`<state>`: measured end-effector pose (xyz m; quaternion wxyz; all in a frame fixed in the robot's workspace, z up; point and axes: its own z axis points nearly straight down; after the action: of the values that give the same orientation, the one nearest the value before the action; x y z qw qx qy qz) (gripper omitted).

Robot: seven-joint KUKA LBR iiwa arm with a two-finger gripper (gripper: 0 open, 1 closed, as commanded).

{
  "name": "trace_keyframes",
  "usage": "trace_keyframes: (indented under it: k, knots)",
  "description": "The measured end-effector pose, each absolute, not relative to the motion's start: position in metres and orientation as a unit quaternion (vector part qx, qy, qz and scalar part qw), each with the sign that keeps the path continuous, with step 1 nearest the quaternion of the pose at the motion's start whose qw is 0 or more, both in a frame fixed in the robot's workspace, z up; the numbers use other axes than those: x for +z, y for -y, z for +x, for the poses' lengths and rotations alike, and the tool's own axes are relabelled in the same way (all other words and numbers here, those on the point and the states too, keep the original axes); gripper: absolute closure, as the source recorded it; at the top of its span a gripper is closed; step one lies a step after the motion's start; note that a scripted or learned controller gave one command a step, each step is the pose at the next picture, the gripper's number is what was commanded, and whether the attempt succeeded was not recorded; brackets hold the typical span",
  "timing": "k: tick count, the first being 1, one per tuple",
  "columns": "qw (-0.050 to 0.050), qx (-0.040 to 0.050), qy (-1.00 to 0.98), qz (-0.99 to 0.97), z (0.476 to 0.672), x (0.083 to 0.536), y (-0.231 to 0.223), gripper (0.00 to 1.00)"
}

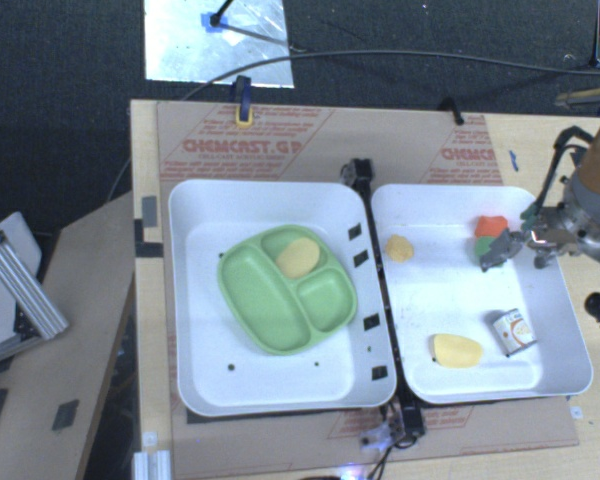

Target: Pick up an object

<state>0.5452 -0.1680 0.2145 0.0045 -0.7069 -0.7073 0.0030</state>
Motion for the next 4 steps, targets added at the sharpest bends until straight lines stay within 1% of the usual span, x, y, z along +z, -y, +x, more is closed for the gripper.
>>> trace_keyframes:
  k: [1, 3, 4]
  knots:
    - [-0.001, -0.0002, 0.708, -0.706, 0.548, 0.221, 0.168, 0.00]
    - [0.002, 0.0008, 0.708, -0.707, 0.558, 0.099, 0.164, 0.00]
    - [0.000, 0.0000, 0.707, -0.707, 0.559, 0.084, 0.163, 0.00]
